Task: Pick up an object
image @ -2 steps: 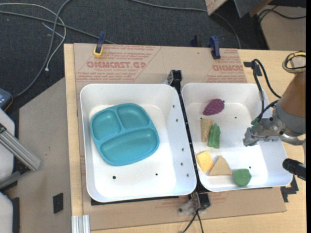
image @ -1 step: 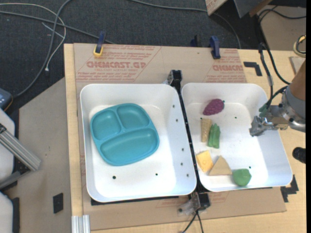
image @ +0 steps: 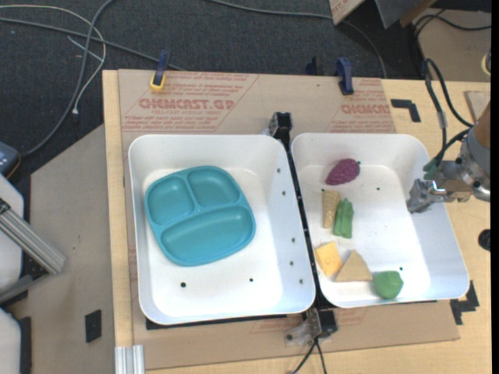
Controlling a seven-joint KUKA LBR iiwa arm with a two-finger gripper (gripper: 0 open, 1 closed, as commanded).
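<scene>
Cardboard covers the counter (image: 234, 92) under two white bins. Jaws (image: 421, 195) hover at the right bin (image: 437, 248) edge; their state cannot be told.

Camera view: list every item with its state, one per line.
Blue divided plate: flat in left bin.
Purple grapes: loose in right bin.
Green pepper: beside tan stick.
Yellow cheese: touching tan wedge.
Green ball: loose.
Gripper: over right rim.
</scene>
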